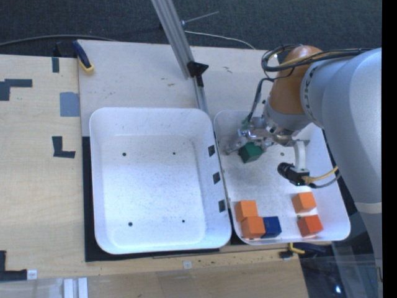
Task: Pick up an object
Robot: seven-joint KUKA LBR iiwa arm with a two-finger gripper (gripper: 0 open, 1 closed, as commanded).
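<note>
On the pale wooden surface (pixel 37 179) ringed by dark carpet (pixel 93 8), the hand (pixel 247 143) grips a green block (pixel 250 152) over the right bin (pixel 335 225), with orange blocks (pixel 251 219) and a blue one (pixel 271 226) below it near the bin's near edge.

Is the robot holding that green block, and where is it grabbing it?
It cannot be told. The green block sits right at the end effector in the right bin, but the grip itself is hidden.

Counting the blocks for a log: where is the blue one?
The blue block lies in the right bin, near its front edge, beside an orange block.
</note>
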